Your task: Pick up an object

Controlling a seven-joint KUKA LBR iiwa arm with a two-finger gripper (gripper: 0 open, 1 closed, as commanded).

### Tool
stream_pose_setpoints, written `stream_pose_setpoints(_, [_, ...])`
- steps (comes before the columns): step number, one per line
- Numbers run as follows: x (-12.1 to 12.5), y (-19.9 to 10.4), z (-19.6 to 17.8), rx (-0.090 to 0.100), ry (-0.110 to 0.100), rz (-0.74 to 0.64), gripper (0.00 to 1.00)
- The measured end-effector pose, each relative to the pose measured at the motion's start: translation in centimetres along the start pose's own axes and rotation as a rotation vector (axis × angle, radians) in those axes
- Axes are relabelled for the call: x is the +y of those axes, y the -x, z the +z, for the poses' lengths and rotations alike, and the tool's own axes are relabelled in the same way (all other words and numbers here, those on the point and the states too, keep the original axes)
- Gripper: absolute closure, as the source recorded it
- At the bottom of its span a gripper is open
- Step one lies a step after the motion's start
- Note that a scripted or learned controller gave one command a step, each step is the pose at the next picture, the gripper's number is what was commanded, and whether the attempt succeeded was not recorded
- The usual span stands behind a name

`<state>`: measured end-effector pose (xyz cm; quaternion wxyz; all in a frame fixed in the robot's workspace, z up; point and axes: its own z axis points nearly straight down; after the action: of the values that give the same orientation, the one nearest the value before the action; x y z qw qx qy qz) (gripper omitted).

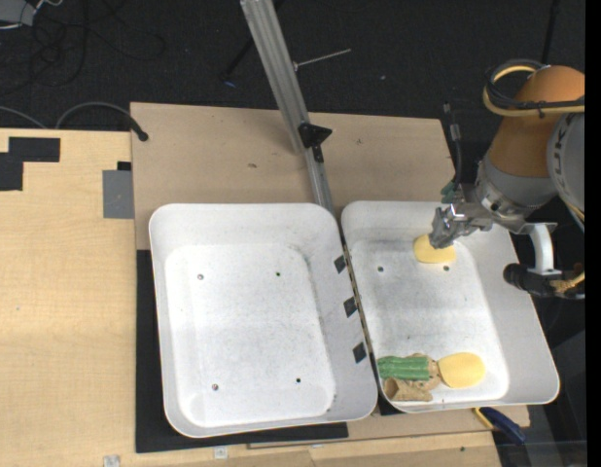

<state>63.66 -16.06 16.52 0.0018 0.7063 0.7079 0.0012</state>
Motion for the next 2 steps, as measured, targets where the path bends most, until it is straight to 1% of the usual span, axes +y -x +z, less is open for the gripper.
stream_pose_setpoints(1, [-0.7,0.0,-4.8,0.000,-0.001,0.000,1.00])
stream_pose_setpoints(2, [-1.6,0.5,-10.4,0.000,0.000,0.005,1.00])
